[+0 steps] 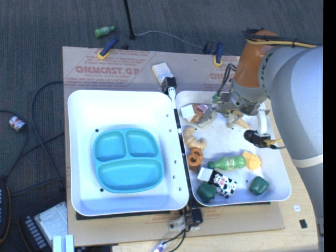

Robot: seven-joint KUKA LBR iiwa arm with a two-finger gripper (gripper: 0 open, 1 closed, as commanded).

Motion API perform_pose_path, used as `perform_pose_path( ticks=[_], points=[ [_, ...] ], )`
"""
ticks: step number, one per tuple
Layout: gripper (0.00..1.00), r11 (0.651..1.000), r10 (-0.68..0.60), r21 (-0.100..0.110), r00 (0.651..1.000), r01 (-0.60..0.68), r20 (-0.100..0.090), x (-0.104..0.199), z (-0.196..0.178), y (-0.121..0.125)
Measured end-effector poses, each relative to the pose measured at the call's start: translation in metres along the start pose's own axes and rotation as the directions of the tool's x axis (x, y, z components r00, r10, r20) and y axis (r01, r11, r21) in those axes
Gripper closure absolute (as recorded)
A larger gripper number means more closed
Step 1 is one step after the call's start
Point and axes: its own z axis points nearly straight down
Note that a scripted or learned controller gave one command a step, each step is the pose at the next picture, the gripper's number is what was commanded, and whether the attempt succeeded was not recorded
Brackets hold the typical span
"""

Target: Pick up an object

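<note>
Approach step: grey two-finger gripper (224, 114) spread open, empty, near far edge of shallow white right bin (273, 193). Next: descend, close on toy.

Bulky grey arm (299, 98) — orange band (251, 62) above wrist

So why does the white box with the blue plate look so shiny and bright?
In the camera view, overhead light glares off the left bin, washing out its upper wall near the blue tray; the big grey arm on the right is close and blurry.
</note>
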Motion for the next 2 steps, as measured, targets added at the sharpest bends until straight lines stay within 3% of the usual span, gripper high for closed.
perform_pose_path(
  ticks=[1,2],
  points=[
    [0.0,1.0,-0.005,-0.019,1.0,0.004,-0.013,-0.002,-0.021,0.002],
    [0.0,0.998,-0.001,-0.056,1.0,0.001,-0.012,-0.021,-0.078,-0.073]
  ],
)
